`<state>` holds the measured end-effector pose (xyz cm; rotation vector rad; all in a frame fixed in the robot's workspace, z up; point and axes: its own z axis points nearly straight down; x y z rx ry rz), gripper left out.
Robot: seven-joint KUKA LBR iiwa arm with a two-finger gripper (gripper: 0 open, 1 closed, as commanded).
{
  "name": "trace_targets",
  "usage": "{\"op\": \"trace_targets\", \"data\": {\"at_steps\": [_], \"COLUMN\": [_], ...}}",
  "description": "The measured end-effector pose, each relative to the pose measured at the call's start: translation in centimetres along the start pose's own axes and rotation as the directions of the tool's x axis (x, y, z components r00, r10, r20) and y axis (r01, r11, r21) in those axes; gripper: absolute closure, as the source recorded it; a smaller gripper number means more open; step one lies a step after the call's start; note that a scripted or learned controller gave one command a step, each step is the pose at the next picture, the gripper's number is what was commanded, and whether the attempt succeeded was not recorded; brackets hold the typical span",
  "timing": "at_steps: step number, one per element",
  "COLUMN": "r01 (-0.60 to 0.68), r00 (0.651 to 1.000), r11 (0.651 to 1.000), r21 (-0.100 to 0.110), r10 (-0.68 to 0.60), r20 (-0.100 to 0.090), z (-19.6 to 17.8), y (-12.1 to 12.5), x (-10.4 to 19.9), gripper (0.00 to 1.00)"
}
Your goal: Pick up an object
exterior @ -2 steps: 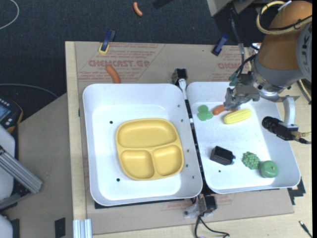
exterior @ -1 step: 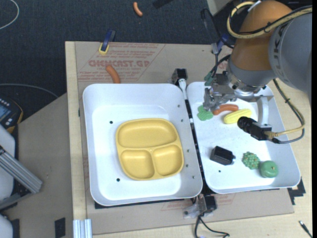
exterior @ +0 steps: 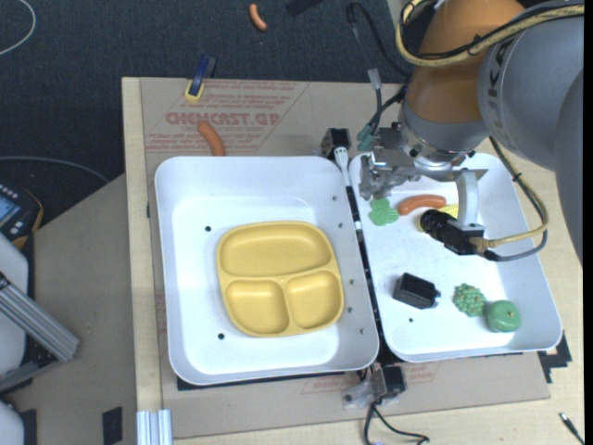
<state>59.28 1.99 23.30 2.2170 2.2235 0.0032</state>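
My gripper (exterior: 369,185) hangs over the far left part of the right bin (exterior: 533,290), close to the wall between the two bins. Just below it a small green piece (exterior: 383,213) lies on the bin floor. An orange sausage-shaped piece (exterior: 422,203) and a bit of a yellow item (exterior: 448,213) lie to the right of that, partly hidden by a black part on the arm. Nearer the front lie a black block (exterior: 415,291), a bumpy green piece (exterior: 469,299) and a green apple-like ball (exterior: 502,316).
The left bin (exterior: 181,248) holds a yellow divided plate (exterior: 278,276). Behind the bins an orange piece (exterior: 212,138) lies on the cardboard, and a blue and yellow item (exterior: 198,79) sits at its far edge. The grey arm and cables cover the right bin's far side.
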Motion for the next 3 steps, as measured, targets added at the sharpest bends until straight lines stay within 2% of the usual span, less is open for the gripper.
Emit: {"op": "trace_targets", "data": {"at_steps": [1,2,3], "r01": [-0.001,-0.005,-0.001], "r00": [1.0,1.0,1.0], "r11": [1.0,1.0,1.0], "r21": [0.005,0.001,0.002], "r10": [0.001,0.005,0.001], "r20": [0.0,0.002,0.0], "z": [0.4,0.9,-0.1], "y": [-0.4,0.5,-0.4], "x": [1.2,-0.2,0.8], "gripper": [1.0,1.0,1.0]}}
